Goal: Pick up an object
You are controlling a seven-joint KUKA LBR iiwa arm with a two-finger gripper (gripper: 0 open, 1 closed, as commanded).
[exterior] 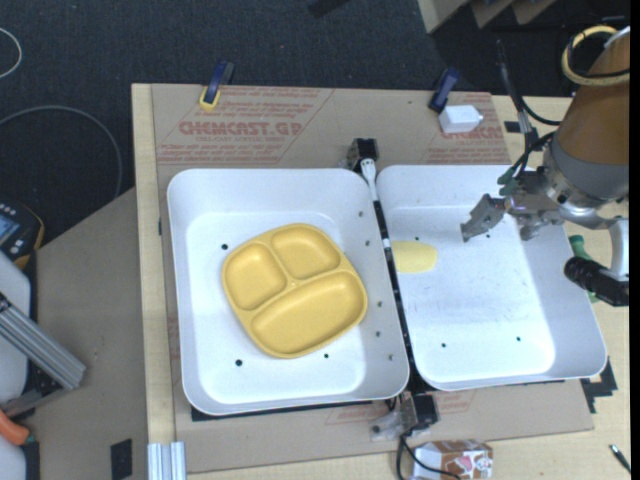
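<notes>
Yellow tray (293,289) fills left bin (190,208); gripper (503,217) above roomy right bin (520,358).

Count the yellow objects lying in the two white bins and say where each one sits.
2. The yellow divided plate lies in the left bin. The small yellow piece sits at the right bin's left wall.

Two white bins: left bin (190,268), right bin (520,308). One yellow divided plate (293,288), three compartments. One small yellow object (414,257). One gripper (505,218).
</notes>
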